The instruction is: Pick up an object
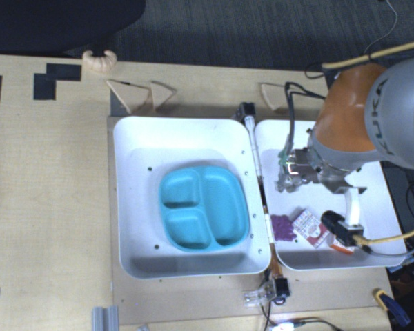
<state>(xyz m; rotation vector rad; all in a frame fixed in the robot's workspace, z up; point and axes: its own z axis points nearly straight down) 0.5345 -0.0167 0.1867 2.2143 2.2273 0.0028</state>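
The bench (48, 205) is light brown wood. Two white bins sit on it side by side. The left bin (134, 185) and the right bin (276, 140) touch along their middle edges. Some black squares (55, 78) mark the bench at the far left. A small tan knob (99, 61) sits on the back edge. Thin wooden triangle pieces (141, 95) stand behind the bins.

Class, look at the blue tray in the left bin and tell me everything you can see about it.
The blue tray is a light blue divided dish that looks like smooth plastic, with rounded corners. Ridges split it into three compartments: two smaller ones on the view's left and one long one on the right. It lies flat, open side up, turned slightly askew, on the floor of the left bin, near the middle.
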